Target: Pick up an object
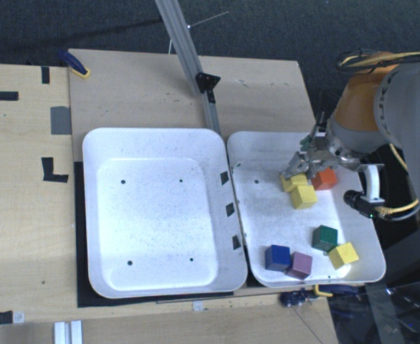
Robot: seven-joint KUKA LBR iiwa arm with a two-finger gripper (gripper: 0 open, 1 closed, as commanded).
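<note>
While my gripper point(299, 169) touches two yellow blocks point(299, 190), finger spread unclear, an orange block point(325, 179) sits at three o'clock.

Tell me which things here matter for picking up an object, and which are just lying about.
For the job: hand; yellow blocks and orange block beside it; green, blue, purple and another yellow block; right bin.

Lying about: left bin, metal pole, black tape marks.
</note>
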